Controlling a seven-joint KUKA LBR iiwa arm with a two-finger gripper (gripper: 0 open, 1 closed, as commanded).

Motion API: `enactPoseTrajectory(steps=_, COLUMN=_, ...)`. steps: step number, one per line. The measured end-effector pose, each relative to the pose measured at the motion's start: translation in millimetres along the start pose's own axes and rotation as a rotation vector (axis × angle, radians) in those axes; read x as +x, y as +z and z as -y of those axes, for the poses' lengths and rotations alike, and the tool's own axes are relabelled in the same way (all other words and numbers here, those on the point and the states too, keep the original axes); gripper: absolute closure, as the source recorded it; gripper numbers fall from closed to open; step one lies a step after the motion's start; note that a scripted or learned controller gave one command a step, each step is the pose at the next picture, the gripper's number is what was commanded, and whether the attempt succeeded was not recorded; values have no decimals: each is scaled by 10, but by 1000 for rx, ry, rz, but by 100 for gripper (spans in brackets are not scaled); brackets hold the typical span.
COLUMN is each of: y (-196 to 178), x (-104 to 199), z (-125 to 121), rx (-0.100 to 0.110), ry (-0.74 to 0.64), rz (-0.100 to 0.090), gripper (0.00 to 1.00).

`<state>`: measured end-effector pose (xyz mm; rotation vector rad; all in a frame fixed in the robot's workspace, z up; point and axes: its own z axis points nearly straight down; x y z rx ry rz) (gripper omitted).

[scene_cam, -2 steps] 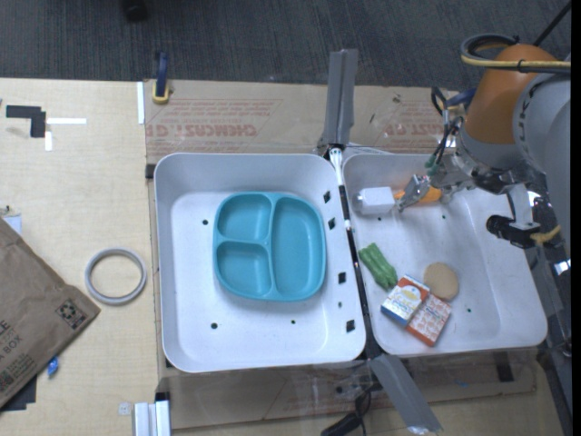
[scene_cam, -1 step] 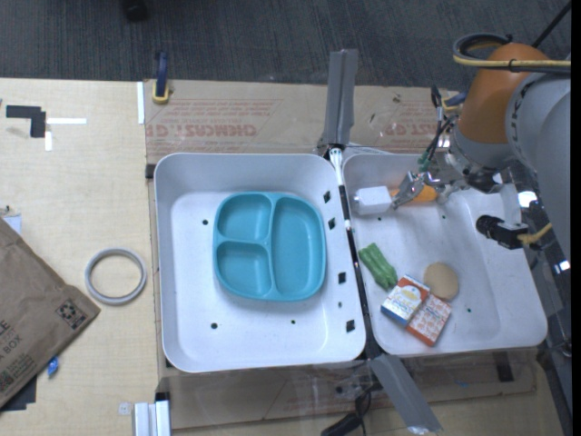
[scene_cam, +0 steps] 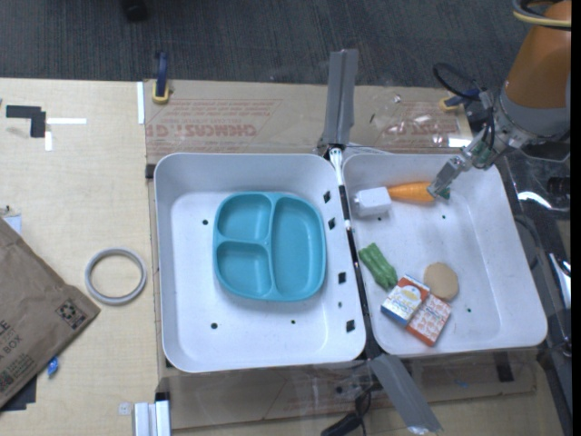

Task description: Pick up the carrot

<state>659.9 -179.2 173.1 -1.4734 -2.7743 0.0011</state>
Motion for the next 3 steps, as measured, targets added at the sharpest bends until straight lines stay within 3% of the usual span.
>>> enactPoseTrajectory(steps=1, y=833, x=161, z=-109, rx=-1, ry=34, rz=0, gripper=0)
enactPoseTrajectory(steps=2, y=785, x=159, z=-101, rx=4, ry=35, rz=-4, gripper=100)
enactPoseTrajectory(steps=3, y=-247, x=477, z=-305, rx=-3, ry=-21, rz=2, gripper=100)
